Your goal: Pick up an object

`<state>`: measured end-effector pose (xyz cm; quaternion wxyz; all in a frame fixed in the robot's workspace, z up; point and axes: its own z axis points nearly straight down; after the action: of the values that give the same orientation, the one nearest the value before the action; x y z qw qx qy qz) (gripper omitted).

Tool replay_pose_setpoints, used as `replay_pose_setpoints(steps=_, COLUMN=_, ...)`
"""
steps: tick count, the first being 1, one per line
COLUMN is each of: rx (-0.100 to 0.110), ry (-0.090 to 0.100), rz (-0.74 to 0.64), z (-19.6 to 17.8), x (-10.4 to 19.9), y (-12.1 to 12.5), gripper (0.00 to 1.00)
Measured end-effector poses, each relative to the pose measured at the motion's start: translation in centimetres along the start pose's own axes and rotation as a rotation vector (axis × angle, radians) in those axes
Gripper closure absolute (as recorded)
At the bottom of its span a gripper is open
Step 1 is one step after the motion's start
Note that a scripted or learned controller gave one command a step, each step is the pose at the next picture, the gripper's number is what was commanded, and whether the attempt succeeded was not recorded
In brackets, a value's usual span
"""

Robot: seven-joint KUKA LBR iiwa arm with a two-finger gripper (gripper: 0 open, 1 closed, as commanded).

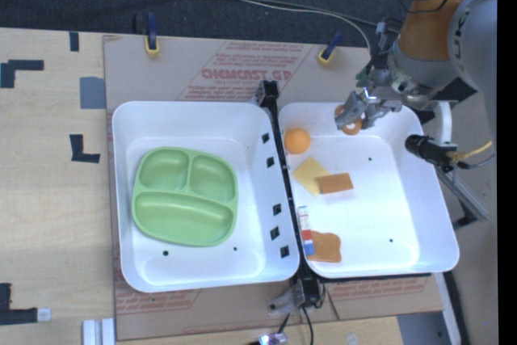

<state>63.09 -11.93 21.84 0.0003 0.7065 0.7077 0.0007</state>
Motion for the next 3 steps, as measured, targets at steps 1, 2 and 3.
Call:
replay_pose_setpoints(steps=1, rx=0.002, ry=0.002, rz=-0.006, z=-0.9, x=6.0, y=0.6, gripper=1.00)
replay_pose_setpoints(steps=2, rx=0.004, ry=0.000, rz=-0.005, z=0.0, x=11.7, y=0.2, gripper=1.00)
replay_pose_setpoints(steps=3, rx=0.002, ry=0.002, rz=-0.006, z=-1.2, x=17.3, y=0.6, gripper=1.00)
